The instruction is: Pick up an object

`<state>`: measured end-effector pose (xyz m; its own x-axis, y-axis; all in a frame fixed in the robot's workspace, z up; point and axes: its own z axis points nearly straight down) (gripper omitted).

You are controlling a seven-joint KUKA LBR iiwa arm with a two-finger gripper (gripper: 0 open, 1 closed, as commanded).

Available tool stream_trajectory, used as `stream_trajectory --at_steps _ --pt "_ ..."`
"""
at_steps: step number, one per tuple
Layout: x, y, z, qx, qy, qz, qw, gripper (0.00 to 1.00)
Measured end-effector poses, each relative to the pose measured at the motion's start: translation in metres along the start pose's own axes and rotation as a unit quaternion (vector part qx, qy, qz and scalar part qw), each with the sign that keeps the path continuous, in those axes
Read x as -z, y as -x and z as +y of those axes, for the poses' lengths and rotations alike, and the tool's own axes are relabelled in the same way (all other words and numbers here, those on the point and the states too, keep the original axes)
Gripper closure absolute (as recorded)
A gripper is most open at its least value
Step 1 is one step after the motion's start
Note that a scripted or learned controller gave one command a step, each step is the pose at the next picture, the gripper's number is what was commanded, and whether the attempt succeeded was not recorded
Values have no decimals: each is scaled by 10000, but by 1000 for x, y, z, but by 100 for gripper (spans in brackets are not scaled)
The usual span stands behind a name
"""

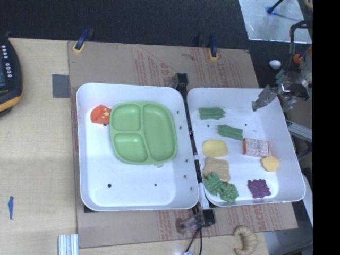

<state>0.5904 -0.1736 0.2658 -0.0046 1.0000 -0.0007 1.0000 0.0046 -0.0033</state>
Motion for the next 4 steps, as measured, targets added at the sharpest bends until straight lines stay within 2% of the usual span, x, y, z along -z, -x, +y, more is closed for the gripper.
stream_trajectory --at_steps 1,2,3,4 --pt "-99 -22 0 17 -41 12 10000 0" --pt "-174 3 16 -8 12 15 10000 0" --pt "-155 3 19 4 63 1 10000 100" --pt "-156 3 18 5 54 1 10000 0"
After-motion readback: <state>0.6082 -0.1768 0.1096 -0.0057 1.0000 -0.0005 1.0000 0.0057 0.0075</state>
